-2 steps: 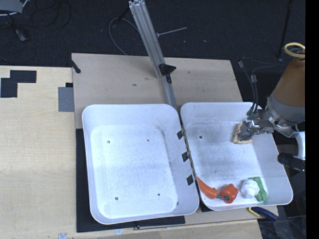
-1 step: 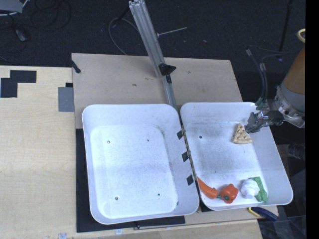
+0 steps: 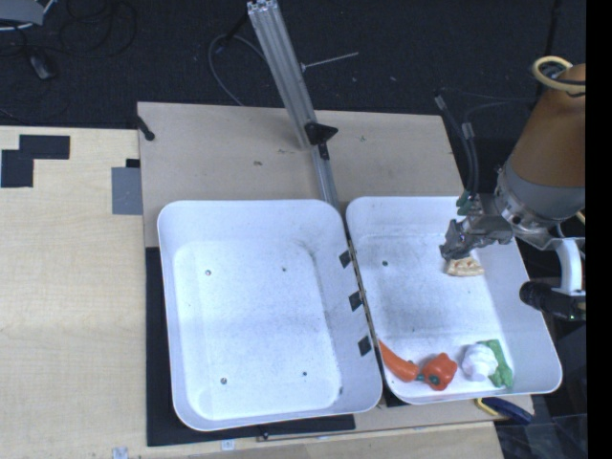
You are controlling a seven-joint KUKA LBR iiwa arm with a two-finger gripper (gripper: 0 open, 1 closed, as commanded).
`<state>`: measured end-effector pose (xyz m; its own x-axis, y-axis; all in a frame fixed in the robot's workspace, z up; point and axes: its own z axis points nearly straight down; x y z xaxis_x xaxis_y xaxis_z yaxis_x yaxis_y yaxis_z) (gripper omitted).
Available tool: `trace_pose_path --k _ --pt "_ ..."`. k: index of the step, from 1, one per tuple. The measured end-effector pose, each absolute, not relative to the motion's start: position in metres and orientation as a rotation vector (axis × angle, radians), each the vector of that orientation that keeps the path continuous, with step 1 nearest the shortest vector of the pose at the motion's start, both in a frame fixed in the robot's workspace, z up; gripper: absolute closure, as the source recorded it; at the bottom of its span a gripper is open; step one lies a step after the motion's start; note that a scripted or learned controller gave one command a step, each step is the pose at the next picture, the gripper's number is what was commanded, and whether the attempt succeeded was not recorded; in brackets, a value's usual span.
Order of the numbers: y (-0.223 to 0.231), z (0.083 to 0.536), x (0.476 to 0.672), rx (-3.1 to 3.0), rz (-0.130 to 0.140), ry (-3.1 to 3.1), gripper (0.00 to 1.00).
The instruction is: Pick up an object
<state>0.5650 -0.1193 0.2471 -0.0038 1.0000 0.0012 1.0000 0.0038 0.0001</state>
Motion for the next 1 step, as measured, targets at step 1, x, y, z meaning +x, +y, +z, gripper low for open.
trace_pose_path --k 1 --pt "-0.0577 0.2419 0.5589 -2.215 0.000 -2.225 1.00"
